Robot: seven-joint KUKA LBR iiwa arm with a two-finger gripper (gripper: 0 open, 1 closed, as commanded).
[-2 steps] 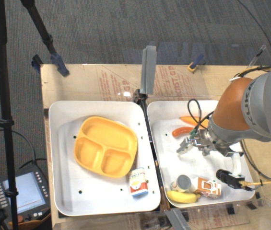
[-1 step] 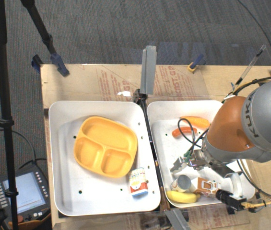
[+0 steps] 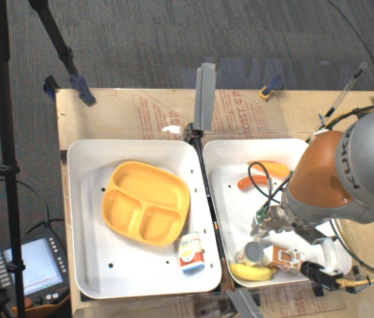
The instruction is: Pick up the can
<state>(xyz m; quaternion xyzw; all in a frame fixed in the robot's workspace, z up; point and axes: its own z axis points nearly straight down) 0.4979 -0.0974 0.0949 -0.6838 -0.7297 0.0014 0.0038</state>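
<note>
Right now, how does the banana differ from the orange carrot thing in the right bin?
The banana is yellow; the carrot is orange. The banana lies at the near edge of the right bin, touching or almost touching the can; the carrot lies toward the far side, apart from the can. The arm's wrist hangs close above the banana's end of the bin, while the carrot sits clear of it. Both are long, curved and lying flat.

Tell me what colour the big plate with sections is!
Yellow. The divided plate shows clearly in the camera view.

arm [image 3: 365,158]: white letters "KU" on grey casing (rest cut off) | bench [image 3: 239,111]: red print, unreadable
</note>
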